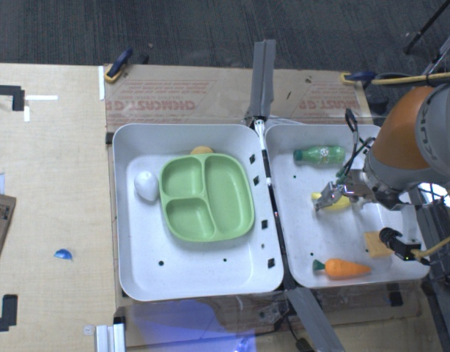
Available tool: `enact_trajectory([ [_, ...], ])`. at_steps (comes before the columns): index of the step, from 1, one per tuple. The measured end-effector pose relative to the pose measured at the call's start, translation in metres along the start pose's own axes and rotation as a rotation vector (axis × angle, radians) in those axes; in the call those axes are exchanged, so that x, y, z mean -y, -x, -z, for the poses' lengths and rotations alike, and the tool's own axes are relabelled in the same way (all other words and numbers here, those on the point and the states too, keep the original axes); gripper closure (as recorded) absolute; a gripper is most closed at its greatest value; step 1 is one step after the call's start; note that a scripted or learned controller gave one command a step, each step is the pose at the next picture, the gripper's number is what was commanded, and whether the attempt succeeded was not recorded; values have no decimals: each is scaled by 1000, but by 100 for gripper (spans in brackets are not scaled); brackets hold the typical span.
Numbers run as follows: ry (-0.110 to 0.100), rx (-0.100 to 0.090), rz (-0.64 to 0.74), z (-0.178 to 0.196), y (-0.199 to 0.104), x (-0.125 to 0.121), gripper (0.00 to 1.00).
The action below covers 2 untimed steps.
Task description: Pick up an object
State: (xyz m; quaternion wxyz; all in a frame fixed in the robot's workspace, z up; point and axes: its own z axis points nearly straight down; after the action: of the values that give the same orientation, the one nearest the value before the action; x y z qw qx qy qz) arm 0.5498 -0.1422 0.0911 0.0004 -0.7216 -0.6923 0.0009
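Note:
In the right bin [298, 248], my gripper [330, 196] hangs low over a small yellow object [339, 204] and partly covers it. The view does not settle whether that object is held. A green bottle [320, 154] lies on its side at the back of this bin, up and left of the gripper. An orange carrot [343, 269] lies along the front wall. A tan block [376, 244] sits at the right, below the arm's wrist.
The left bin [130, 255] holds a green divided plate [208, 196], a white egg-like object [146, 185] beside the plate's left edge, and a yellow-orange thing [201, 150] peeking out behind it. The arm's orange band [401, 134] looms over the right bin's far right corner.

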Motion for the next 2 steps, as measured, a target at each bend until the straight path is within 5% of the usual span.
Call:
enact_trajectory([
  [1, 0, 0, -83, 0, 17, 2, 0],
  [2, -2, 2, -80, 8, 17, 3, 100],
])
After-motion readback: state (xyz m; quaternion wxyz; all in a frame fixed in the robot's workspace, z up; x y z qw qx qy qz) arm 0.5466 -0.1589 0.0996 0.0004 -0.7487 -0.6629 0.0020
